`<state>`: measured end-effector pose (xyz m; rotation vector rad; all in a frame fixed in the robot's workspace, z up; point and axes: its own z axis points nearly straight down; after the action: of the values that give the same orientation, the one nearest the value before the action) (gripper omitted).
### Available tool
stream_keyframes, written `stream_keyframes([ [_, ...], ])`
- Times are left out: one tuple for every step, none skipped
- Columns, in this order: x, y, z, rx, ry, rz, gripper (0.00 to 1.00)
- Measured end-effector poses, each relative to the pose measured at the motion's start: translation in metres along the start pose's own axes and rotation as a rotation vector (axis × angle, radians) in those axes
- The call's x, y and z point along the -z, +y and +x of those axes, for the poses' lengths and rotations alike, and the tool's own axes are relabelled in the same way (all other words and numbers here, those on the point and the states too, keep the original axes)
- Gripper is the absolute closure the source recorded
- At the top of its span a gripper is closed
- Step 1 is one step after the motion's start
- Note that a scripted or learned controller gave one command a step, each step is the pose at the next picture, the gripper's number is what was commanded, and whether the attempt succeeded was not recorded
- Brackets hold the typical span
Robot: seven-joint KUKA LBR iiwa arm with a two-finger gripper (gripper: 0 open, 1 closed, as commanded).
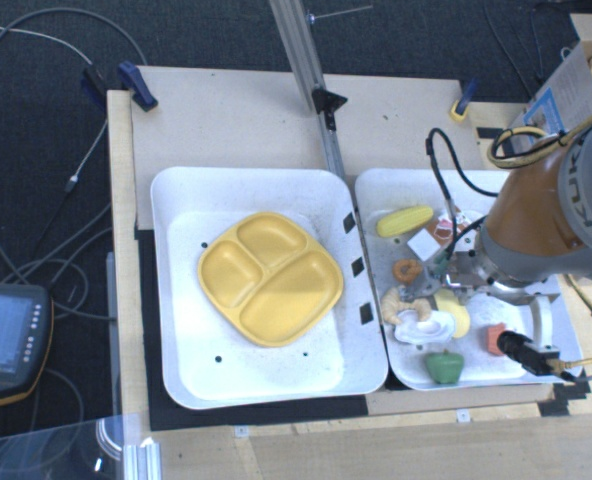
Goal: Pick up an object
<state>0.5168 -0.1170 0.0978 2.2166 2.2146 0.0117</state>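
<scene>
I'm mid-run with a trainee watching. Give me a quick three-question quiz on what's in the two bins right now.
1. True or false: the yellow divided plate lies in the left bin.
2. Which item lies nearest the right bin's front edge? A) green item B) yellow banana-like item C) brown ring
3. How many compartments does the plate have?

Key
1. True.
2. A.
3. Three.

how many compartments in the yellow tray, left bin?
3. On the yellow tray: two smaller ones toward the far side, one large along the near-right side.
</scene>
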Motion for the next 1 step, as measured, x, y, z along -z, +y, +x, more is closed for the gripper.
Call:
stream_keyframes([
  [0.0118,0.0011,0.0003,0.001,0.000,-0.004,1.00],
])
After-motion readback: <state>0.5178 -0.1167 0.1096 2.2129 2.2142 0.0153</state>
